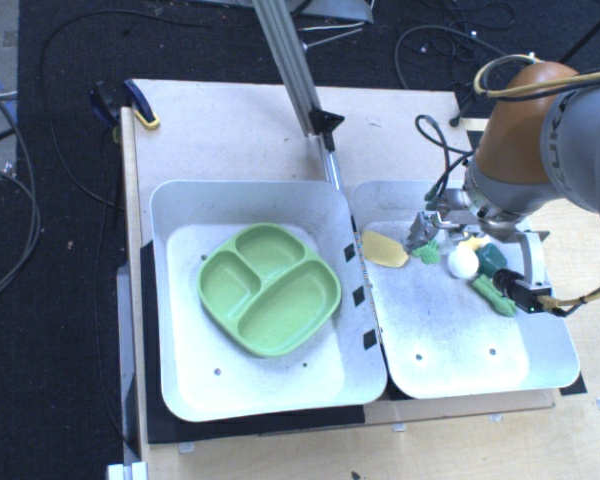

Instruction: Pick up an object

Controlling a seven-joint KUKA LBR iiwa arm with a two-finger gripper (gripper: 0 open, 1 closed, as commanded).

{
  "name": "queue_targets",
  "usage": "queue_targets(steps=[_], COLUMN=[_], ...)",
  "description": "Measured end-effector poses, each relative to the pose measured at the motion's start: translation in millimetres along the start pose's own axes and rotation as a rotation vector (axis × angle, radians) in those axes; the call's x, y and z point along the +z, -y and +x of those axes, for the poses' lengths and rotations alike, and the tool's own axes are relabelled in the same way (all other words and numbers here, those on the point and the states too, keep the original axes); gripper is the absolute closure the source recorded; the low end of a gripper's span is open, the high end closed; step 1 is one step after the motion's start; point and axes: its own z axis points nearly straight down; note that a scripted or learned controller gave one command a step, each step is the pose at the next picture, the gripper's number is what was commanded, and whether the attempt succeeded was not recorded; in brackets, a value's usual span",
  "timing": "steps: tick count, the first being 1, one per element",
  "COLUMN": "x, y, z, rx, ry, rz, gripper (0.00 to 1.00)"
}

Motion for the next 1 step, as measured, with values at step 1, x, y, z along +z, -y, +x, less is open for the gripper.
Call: queue_targets(steps=[1], x=[-62.5], y=[-7.8], z=[0.2], rx=[-0.001], ry=[0.0], rz=[-0.001], gripper=[1.0])
